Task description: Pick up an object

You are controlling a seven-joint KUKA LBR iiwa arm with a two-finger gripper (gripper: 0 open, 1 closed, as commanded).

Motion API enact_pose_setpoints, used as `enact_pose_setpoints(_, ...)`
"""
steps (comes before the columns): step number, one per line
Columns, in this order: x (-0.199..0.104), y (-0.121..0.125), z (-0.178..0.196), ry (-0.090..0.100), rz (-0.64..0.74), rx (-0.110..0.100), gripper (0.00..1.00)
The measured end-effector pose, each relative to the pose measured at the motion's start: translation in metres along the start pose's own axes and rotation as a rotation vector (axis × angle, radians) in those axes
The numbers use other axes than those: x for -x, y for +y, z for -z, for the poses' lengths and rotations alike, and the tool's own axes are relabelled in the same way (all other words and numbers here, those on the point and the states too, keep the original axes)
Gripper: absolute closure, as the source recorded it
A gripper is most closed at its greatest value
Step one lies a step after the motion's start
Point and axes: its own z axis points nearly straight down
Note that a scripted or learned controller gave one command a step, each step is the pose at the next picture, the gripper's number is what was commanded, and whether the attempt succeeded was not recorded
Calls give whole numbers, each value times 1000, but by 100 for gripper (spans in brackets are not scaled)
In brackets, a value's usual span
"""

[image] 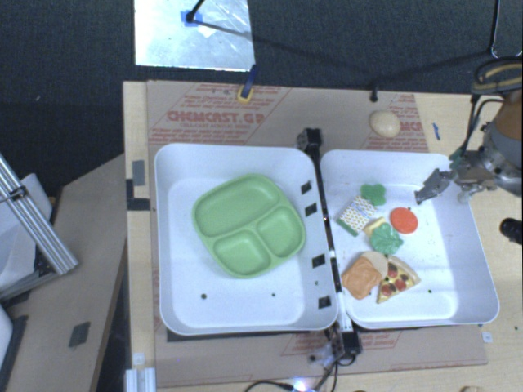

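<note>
You'll find the orange disc (404, 220) just below and left of the fingers (431, 188) (their spread can't be made out) in the right bin (470, 243).

Even, fairly bright overhead light fills the frame. The two white bins (245, 158) look almost washed out, with little shading on their walls. A shiny metal sheet (194, 23) at the upper left throws pale glare. Shadows are soft and short. The dark floor at the top stays dim. The picture is slightly grainy, and the arm (500, 149) at the right edge looks soft.
</note>
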Motion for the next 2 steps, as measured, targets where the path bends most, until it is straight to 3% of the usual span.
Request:
enact_pose_setpoints(1,0,2,5,-2,2,9,0)
enact_pose_setpoints(2,10,2,-45,-2,-1,5,0)
